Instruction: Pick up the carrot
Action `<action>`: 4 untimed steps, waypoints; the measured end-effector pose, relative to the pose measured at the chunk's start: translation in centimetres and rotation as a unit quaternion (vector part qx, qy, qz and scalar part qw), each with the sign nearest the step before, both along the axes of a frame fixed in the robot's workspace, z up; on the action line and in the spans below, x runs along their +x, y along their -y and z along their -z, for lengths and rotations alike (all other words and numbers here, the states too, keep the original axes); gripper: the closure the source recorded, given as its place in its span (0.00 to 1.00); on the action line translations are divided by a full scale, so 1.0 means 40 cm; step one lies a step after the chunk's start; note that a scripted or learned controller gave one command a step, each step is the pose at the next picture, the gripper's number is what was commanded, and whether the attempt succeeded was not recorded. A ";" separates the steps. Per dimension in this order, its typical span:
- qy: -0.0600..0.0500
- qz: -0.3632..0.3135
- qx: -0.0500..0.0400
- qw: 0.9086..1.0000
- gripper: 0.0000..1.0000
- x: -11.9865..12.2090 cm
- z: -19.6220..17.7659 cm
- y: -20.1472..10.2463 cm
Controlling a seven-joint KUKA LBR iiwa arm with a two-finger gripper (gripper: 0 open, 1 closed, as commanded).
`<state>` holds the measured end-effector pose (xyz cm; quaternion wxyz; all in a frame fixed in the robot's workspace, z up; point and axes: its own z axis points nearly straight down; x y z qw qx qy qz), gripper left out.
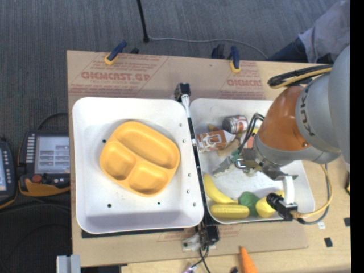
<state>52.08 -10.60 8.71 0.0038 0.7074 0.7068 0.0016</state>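
An orange, pointed carrot point(246, 261) lies on the cardboard bench top in front of the right bin point(304, 201), outside it, at the bottom edge of the view. My gripper point(235, 159) hangs low over the middle of the right bin, pointing left, well behind the carrot. It is just below a brown packet point(212, 140) and above a banana point(214, 190). I see nothing held in it.
In the right bin lie a small can point(234, 123), a corn cob point(230, 211), a green piece point(248, 199) and a yellow lemon point(264, 207). The left bin point(85, 152) holds a yellow divided plate point(140, 157). The arm's wrist covers the right bin's right half.
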 end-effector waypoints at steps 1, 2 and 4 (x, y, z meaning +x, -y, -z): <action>0.002 0.000 -0.001 1.000 0.00 -0.076 -0.001 -0.013; 0.002 0.000 -0.001 1.000 0.00 -0.077 -0.001 -0.013; 0.002 0.000 -0.001 1.000 0.00 -0.077 -0.001 -0.013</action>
